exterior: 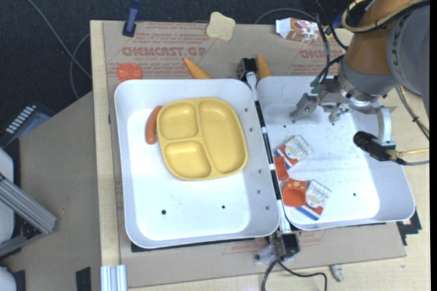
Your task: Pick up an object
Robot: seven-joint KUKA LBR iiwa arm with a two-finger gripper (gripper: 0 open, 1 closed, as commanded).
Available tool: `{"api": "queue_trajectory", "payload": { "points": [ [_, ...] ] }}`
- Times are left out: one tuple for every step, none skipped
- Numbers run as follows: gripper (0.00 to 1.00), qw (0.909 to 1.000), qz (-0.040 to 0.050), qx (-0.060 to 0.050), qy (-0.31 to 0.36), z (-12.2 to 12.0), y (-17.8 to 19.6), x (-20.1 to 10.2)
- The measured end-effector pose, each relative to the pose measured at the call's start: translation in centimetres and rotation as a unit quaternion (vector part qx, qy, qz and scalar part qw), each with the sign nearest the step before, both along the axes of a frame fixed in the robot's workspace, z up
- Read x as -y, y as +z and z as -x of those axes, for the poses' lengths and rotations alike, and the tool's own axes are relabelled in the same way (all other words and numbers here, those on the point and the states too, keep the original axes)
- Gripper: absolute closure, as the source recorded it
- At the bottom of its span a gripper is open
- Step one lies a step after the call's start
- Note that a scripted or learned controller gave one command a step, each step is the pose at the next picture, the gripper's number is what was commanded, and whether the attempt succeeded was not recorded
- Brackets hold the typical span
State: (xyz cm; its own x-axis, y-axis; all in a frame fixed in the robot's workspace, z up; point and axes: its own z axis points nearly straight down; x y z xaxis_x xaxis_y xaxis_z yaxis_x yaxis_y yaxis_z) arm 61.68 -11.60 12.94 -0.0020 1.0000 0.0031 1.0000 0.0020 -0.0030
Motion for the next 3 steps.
{"api": "queue_trajectory", "payload": {
  "points": [
    [0.00, 1.0000, 0.0011, 0.000, -0.001, 2.0, -4.2, -2.3],
    [0.00, 1.0000, 0.0010, 0.000, -0.001, 2.6, -4.5, -2.3],
    [1.00, 1.0000, 0.0014, 0.001, -0.001, 2.5, -3.5, -2.3]
  ]
}}
